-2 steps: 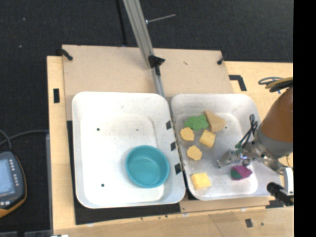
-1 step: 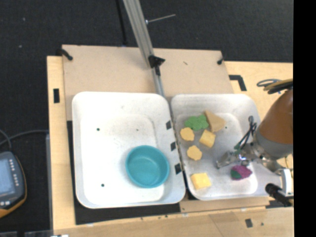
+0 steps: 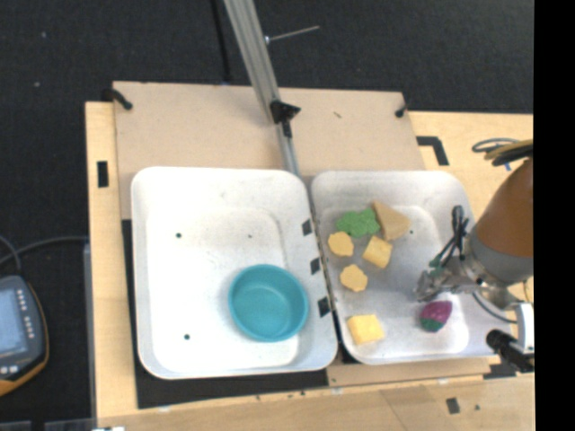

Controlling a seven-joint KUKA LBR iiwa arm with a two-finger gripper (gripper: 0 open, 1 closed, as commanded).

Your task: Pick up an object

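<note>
The right bin (image 3: 422,187) holds several small pieces: a green piece (image 3: 358,223), a tan wedge (image 3: 392,220), yellow pieces (image 3: 340,244) (image 3: 378,253) (image 3: 354,279) (image 3: 365,329), and a purple and green piece (image 3: 436,315) near the front right. My gripper (image 3: 431,285) hangs low over the right part of this bin, just above and left of the purple piece. Nothing shows between its fingers, and their spread is too small to read. The arm's orange band (image 3: 510,218) rises to the right.
A blue bowl (image 3: 268,302) sits in the front of the left bin (image 3: 180,205). A metal post (image 3: 256,57) slants up from the back between the bins. A handheld screen (image 3: 16,320) lies off the bench at the far left.
</note>
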